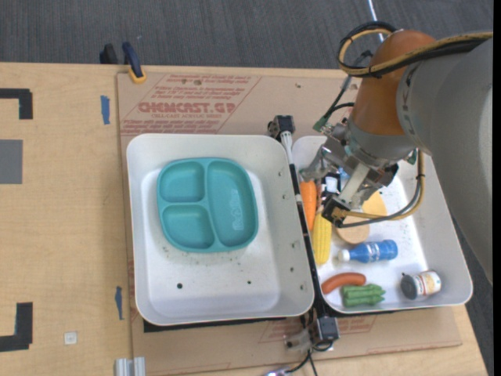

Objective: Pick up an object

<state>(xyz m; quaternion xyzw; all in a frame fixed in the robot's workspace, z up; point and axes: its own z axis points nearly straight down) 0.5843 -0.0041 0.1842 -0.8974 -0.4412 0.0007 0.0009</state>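
**Claw low in right bin, pick not yet made**

Nearest you: green vegetable (362, 294), red sausage (343, 281) and small jar (420, 285) along the right bin's (450, 245) front. Behind: blue bottle (371, 251), corn cob (322, 238), carrot (309, 202). Claw (337, 207) sits beside the corn's top end; you cannot tell whether it is open or closed, and nothing visibly held. Step: descent to grasp. Next move calls for 1 item isolated; neighbours crowd closely. Left bin (149, 288) carries 1 teal plate (208, 204). Table (55, 210) bare otherwise.
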